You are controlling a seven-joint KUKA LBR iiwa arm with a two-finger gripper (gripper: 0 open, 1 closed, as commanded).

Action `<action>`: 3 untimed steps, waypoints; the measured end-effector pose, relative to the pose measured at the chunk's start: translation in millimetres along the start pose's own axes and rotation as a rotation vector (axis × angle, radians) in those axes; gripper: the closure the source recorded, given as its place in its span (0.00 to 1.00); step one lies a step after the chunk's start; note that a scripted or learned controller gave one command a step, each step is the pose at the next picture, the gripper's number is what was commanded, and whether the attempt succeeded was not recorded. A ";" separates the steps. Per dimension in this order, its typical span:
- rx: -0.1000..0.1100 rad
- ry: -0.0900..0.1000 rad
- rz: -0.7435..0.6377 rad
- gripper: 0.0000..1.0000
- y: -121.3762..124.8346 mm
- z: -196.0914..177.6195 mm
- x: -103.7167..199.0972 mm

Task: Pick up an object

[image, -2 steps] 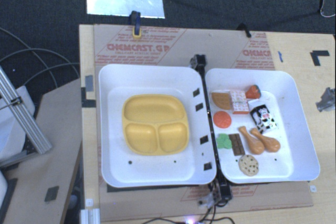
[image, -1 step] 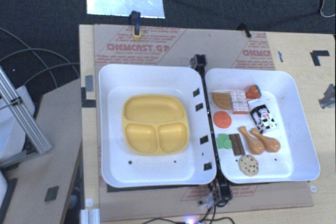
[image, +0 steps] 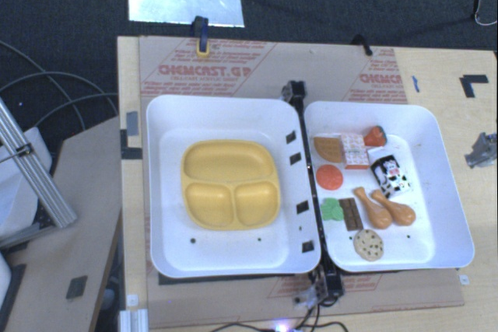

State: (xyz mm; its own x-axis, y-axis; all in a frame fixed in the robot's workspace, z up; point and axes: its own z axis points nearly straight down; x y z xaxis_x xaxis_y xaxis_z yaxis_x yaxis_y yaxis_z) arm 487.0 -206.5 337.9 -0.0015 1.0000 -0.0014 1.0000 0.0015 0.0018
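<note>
Clutter was the worry: drumsticks [image: 385, 207], cookie [image: 368, 245] and milk carton [image: 391, 174] sat touching in the right bin [image: 447, 167], so fingers could've knocked neighbours. Gripper [image: 482, 150] sat at 3 o'clock; couldn't tell its state.

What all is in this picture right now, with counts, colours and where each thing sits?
bins: 2, white, side by side on bench
divided plate: 1, yellow, left bin
cookie: 1, tan with dark chips, right bin front
drumsticks: 2, orange-brown, right bin
chocolate bar: 1, brown, right bin
green round piece: 1, beside the chocolate
red round slice: 1, right bin
black-and-white carton: 1, right bin
claw: 1, grey, right edge, outside the bins
</note>
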 end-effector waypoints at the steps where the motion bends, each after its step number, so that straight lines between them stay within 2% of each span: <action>1: -0.006 -0.002 -0.004 1.00 1.2 -12.3 -0.2; 2: -0.009 -0.003 -0.008 1.00 2.2 -23.2 -0.3; 3: 0.000 0.000 -0.001 1.00 0.0 -7.5 -0.1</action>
State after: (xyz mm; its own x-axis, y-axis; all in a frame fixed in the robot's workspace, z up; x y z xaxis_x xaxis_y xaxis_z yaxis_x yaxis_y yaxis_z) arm 487.0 -206.6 345.4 -0.0022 1.0000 -0.0015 1.0000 0.0022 0.0023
